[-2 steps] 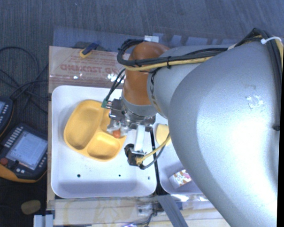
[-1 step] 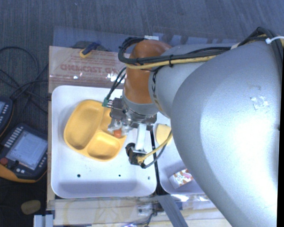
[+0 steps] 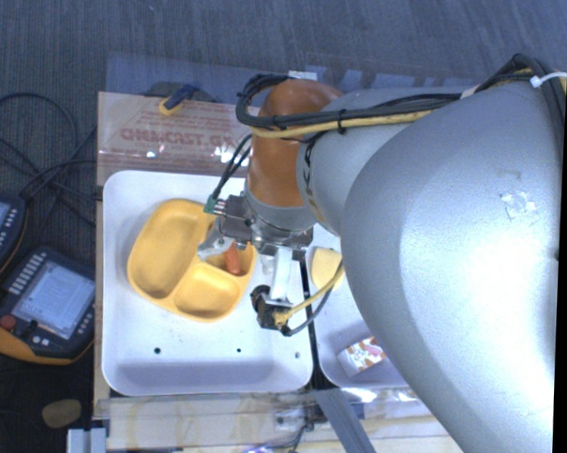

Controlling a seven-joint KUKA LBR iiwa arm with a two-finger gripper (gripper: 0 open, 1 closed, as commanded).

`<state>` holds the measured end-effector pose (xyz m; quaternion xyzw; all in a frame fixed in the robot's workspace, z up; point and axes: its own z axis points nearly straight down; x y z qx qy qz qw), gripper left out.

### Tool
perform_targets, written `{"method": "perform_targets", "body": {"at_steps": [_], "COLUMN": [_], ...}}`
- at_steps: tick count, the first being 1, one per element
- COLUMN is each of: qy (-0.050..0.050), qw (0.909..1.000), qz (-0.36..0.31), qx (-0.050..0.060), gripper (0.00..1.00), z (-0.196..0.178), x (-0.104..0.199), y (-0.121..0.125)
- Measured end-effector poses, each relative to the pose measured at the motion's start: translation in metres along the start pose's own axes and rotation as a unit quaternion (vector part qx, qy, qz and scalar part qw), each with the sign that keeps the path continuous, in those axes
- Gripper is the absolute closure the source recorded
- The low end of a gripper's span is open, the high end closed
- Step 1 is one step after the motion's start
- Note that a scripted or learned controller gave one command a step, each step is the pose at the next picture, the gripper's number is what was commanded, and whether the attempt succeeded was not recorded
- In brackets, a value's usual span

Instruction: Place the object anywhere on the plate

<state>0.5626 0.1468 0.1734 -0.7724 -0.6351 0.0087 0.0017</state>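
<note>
A yellow plate (image 3: 174, 258) with two hollows lies in the left white bin (image 3: 165, 366), toward its upper middle. My gripper (image 3: 232, 254) hangs over the plate's right rim, under the orange band of the wrist (image 3: 277, 164). A small orange object (image 3: 233, 260) shows between its fingers, just above the plate's right hollow. The gripper looks shut on this object. The arm's big grey body covers most of the right side of the view.
The right bin (image 3: 338, 378) is mostly hidden by the arm; a yellow item (image 3: 326, 266) and a white-and-pink packet (image 3: 360, 354) show in it. A black cable loop (image 3: 272, 310) dangles below the wrist. Bare bin floor lies below the plate.
</note>
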Motion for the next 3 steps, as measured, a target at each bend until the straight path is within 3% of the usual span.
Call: {"method": "perform_targets", "body": {"at_steps": [1,2,3], "qy": [-0.001,-0.001,0.004], "qw": [1.0,1.0,0.9901], "qz": [0.0,0.0,0.14], "qx": [0.002,0.002,-0.006], "gripper": [1.0,0.0,0.0], "z": [-0.008,-0.008,-0.054], "x": [0.0,-0.001,0.017], "y": [-0.001,-0.001,0.073]}}
